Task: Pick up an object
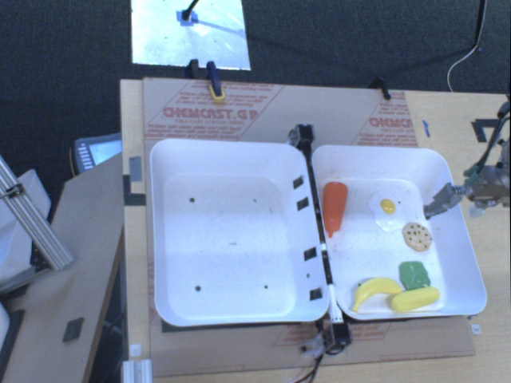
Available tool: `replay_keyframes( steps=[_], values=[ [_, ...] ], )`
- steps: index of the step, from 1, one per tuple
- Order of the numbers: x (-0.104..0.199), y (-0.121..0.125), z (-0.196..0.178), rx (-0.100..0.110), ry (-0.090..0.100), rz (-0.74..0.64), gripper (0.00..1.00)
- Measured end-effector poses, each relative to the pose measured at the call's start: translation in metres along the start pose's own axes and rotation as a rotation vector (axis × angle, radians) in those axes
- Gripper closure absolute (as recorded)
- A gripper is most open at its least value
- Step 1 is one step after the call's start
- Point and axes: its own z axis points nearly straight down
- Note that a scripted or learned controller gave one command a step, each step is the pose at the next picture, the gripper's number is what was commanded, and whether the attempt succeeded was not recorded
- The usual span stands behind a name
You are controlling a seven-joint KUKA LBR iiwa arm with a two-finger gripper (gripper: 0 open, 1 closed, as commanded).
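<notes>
Both bins [231,154] were plain white. In the right one lay an orange carrot [334,207], a fried egg [386,209] with white around a yellow yolk, a tan cookie [417,235] speckled with dark chips, a green piece [413,274], a yellow banana [374,290] and a yellow corn cob [415,298]. The board [263,110] beneath was pale brown with red lettering.

Single fixed overhead view, slanting down on both white bins [239,154].
</notes>
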Motion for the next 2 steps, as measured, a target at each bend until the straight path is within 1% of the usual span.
replay_keyframes(
  steps=[1,2],
  values=[
    [0.088,-0.017,-0.166,-0.02,0.001,-0.01,0.0],
    [0.155,-0.018,-0.258,-0.011,0.002,-0.007,0.0]
  ],
)
